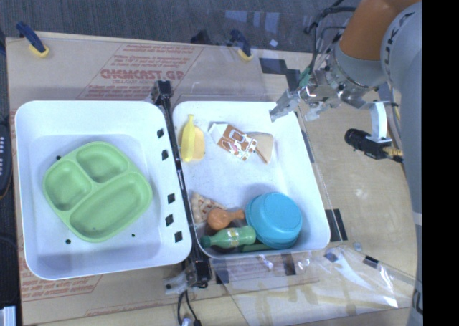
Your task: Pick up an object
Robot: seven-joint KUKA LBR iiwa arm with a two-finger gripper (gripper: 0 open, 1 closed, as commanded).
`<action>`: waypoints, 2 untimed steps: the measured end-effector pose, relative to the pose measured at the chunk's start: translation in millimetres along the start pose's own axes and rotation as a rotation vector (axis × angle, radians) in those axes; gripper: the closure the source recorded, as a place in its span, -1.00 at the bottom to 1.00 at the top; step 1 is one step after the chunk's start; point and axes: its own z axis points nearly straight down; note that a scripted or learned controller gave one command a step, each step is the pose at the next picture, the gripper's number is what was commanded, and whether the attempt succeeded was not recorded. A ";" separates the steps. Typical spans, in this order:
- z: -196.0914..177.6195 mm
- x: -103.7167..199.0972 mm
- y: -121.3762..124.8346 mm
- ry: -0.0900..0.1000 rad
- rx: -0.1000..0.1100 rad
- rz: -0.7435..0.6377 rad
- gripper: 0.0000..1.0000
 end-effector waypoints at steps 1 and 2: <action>140.0 24.2 16.7 -0.007 -0.027 -0.068 -1.00; 164.2 96.3 -10.2 0.000 -0.001 -0.035 -1.00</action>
